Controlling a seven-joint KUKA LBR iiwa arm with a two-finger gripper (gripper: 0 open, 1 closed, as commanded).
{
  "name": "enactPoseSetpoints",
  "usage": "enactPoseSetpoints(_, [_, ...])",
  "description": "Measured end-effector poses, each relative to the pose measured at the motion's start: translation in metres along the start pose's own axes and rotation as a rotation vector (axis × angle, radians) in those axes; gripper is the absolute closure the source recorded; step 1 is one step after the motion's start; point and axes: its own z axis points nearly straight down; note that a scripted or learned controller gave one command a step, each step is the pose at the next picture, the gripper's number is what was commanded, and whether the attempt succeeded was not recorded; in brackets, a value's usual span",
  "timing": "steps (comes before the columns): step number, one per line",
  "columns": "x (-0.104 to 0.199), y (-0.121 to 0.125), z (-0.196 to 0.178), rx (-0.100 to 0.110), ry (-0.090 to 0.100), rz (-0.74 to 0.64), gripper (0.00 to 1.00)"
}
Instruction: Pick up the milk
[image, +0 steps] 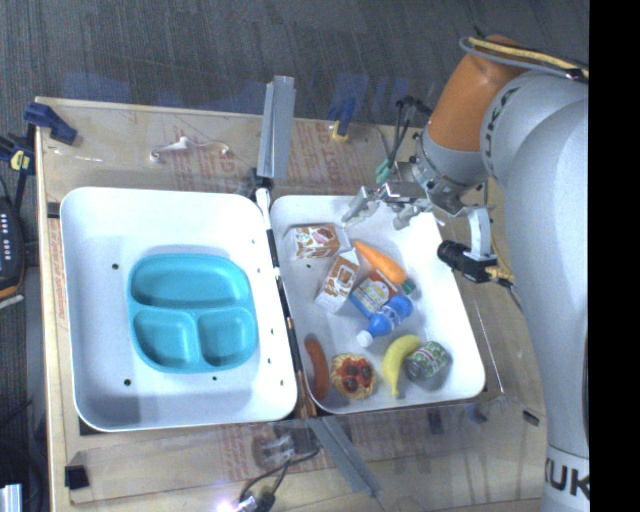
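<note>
Camera view has my claw hanging over the far rim of the right bin, fingers spread apart with nothing between them. So the milk is not yet in my grip, and the whole lift is left to do. I judge the milk to be the small carton lying on the bin floor, below my claw and a little to its left in the picture; a second similar carton sits closer, just left of my fingertips, and the print is too small for me to tell which is truly the milk. An orange carrot lies right under my claw, touching the nearer side of the carton I am after, with a blue bottle just beyond it. Farther off are a banana, a sausage and a pizza slice. Well to my left, the other bin carries a blue tray. What remains: come down over the carton, close on it, and raise it.
</note>
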Motion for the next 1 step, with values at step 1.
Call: enactPoseSetpoints(1, [0.0295, -0.0261, 0.1001, -0.003, -0.001, -0.02, 0.0])
